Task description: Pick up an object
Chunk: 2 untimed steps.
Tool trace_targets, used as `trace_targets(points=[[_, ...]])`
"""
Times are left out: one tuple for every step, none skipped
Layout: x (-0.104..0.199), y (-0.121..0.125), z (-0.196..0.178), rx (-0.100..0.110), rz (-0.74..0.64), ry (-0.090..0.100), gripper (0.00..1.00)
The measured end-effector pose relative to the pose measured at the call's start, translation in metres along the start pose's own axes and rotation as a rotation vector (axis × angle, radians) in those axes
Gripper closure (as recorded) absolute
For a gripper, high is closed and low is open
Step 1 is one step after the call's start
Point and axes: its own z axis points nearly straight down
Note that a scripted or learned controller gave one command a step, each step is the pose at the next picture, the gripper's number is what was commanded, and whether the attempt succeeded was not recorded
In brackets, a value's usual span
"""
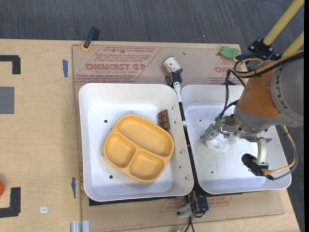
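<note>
Grey-and-orange arm at frame right, tool low in the right bin, over a possibly crumpled white object, finger state unclear, yellow divided tray in the left bin

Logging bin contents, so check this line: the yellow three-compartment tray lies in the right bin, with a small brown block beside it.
Wrong bin. The camera view shows the yellow tray lying in the left bin, not the right one. The rest stands: it has three compartments, and the small brown block lies beside it.
</note>
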Motion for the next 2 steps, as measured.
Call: trace_targets(points=[[-0.016, 0.057, 0.0, -0.002, -0.09, -0.001, 0.0], [0.001, 0.019, 0.0, 0.0, -0.006, 0.0, 0.0]])
